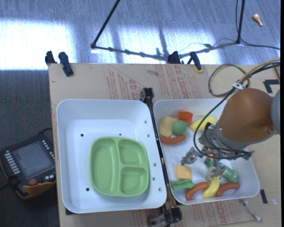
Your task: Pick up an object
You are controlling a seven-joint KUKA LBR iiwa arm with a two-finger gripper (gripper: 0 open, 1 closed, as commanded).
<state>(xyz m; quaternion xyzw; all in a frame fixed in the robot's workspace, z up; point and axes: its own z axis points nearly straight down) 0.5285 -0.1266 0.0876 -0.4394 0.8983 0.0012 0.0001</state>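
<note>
A: Where is the end effector (202, 165) now?

B: It is low inside the right bin (252, 183), under the orange band of the arm (246, 116). Its two fingers stand apart, one near a pale yellow block (183, 172), the other near a banana (211, 187). Nothing is between them, so I judge it holds nothing yet.

A: Why there?

B: All the toy food lies in this bin, so a thing to pick up must come from here. Beside the fingers are a small green piece (208, 162) and a green bottle-like thing (228, 175); further off lie a red sausage (173, 139), a green ball (179, 127) and an orange block (185, 116).

A: And the left bin (68, 126)?

B: It carries a green divided plate (119, 166). I think this is where things could go later.
</note>
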